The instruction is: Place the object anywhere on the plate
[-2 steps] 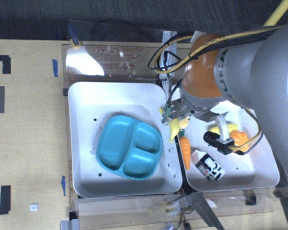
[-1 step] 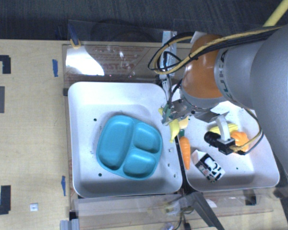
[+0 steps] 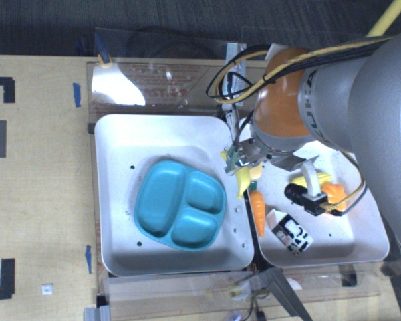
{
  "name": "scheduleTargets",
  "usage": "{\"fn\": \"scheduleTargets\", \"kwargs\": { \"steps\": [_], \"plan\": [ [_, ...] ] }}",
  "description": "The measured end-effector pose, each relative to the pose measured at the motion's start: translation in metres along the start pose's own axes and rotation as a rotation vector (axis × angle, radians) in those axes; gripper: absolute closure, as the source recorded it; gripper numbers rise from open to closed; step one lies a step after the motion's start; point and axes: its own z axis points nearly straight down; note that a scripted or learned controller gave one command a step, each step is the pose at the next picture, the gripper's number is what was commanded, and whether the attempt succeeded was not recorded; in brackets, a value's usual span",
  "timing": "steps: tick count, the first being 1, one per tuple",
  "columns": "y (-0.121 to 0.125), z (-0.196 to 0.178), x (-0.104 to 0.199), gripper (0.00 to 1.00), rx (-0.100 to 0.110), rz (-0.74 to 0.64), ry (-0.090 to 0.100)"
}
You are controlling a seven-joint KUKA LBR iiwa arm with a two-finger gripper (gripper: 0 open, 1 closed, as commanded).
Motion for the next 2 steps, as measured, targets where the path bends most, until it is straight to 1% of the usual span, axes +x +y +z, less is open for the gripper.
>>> {"fn": "scheduleTargets", "kwargs": {
  "steps": [1, 2],
  "plan": [
    [-0.0055, 0.009, 0.0509, 1.0, 0.039, -0.031, 0.05],
    [-0.0048, 0.0082, 0.0523, 0.0, 0.037, -0.032, 0.051]
  ]
}}
